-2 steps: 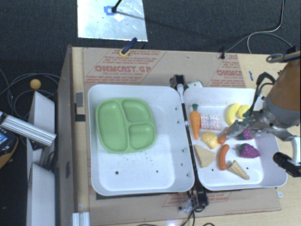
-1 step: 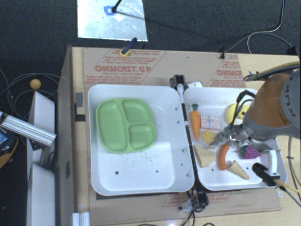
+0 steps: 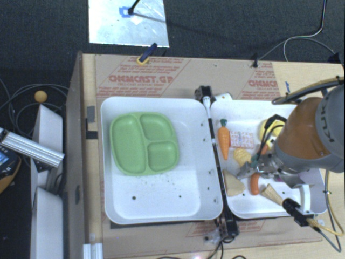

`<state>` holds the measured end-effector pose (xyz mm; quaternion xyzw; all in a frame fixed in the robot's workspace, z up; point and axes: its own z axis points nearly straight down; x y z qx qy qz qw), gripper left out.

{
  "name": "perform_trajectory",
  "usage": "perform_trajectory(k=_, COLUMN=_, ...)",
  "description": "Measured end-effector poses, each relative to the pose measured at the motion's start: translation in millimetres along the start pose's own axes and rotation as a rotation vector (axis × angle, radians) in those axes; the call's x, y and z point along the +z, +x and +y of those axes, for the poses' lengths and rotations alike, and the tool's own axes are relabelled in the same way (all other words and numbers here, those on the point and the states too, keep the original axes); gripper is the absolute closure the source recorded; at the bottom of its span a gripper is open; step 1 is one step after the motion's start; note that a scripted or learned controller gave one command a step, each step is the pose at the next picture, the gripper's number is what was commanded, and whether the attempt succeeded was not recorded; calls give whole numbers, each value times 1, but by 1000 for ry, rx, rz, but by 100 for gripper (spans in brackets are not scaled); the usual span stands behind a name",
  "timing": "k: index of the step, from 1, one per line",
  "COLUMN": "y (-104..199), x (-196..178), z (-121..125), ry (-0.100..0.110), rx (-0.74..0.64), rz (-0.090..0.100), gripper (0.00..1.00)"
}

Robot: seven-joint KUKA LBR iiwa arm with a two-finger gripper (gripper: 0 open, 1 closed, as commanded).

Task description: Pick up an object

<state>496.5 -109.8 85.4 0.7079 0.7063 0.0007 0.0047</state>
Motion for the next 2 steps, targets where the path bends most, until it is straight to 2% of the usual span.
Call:
perform_trajectory(k=1, y=1, x=-10, z=1, ry=1, rx=-3, rz=4, gripper=100)
perform_trajectory(k=2, y=68, x=-100, z=48, ry=4, rx=-6, rz=7, gripper=100)
